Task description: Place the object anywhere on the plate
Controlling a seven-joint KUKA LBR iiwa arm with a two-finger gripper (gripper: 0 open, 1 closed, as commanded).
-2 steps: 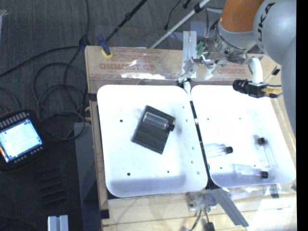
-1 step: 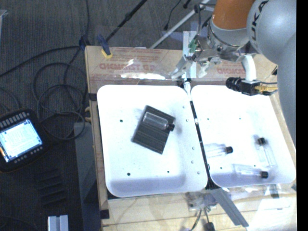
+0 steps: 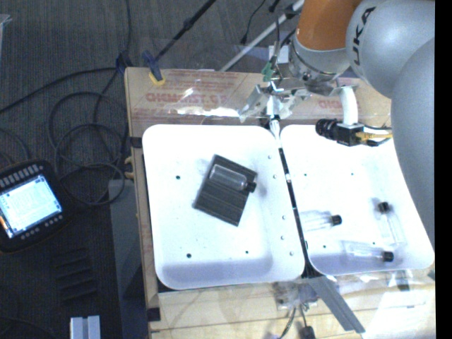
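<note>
The grey arm enters from the upper right, its orange band just above the wrist, and bends down so that the pincer hangs over the far end of the seam between the two white bins. Whether the pincer is released or clenched cannot be told; its tips are too small and cluttered here, and nothing is seen held in it.

Below and to the left of the pincer, in the left bin, lies a dark rectangular plate, tilted. A small clear vial with a black cap rests on the plate's upper right part, well apart from the pincer.

Below and to the right of the pincer, in the right bin, lie three more clear vials with black caps. The bins sit on the table.
</note>
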